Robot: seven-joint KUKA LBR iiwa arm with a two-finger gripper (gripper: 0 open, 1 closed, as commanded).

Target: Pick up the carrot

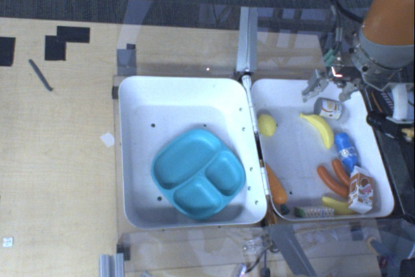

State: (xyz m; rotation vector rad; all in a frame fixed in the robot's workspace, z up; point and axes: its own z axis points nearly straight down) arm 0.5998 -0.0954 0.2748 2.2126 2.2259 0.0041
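The orange carrot (276,186) lies along the left wall of the right bin (293,151), near its front-left corner, partly under the rim. My gripper (329,89) hangs over the back of the right bin, far from the carrot, with its fingers spread open just above a small can (330,109). Nothing is between the fingers.
In the right bin lie a lemon (266,124), a banana (319,128), a blue bottle (346,151), two sausages (332,177), a small carton (361,191) and a yellow item (335,204). The left bin (139,107) holds a blue divided plate (198,172).
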